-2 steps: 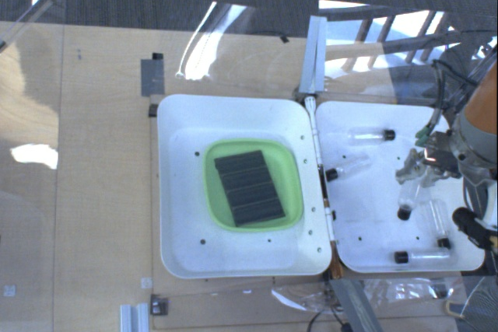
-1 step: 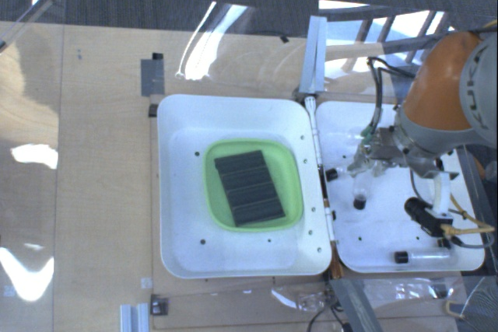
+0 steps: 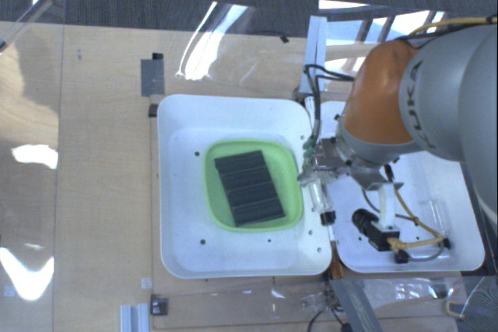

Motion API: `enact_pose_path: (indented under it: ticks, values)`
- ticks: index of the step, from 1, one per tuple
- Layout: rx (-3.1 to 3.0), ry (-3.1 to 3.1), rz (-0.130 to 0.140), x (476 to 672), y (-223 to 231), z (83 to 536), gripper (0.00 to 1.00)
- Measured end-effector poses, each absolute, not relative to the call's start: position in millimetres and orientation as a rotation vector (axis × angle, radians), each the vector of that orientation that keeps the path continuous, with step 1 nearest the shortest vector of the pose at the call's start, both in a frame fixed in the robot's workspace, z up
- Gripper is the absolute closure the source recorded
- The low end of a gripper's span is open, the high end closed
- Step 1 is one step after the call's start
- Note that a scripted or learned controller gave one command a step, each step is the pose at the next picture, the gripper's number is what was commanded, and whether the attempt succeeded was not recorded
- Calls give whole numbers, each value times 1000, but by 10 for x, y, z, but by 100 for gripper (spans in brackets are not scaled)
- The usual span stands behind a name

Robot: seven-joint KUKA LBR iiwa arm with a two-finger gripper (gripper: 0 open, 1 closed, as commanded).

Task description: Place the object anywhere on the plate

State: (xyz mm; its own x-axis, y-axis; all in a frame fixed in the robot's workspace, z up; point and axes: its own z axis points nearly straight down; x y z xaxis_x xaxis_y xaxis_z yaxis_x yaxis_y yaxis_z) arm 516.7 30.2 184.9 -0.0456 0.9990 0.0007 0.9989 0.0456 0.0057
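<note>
The dark grey ridged slab [image 3: 249, 188] lay on the square green plate [image 3: 210, 176]; the gripper [image 3: 317, 189], whose state I couldn't tell, might clip its rim

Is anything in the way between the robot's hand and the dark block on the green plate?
Nothing visible. The gripper hangs just right of the plate, and the block already lies on it, with only bare green plate between.
</note>
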Motion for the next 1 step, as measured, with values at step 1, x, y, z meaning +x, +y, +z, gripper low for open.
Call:
enact_pose_path:
  ticks: [1]
  values:
    - [2169, 2268, 7, 5168, 298, 1849, 0]
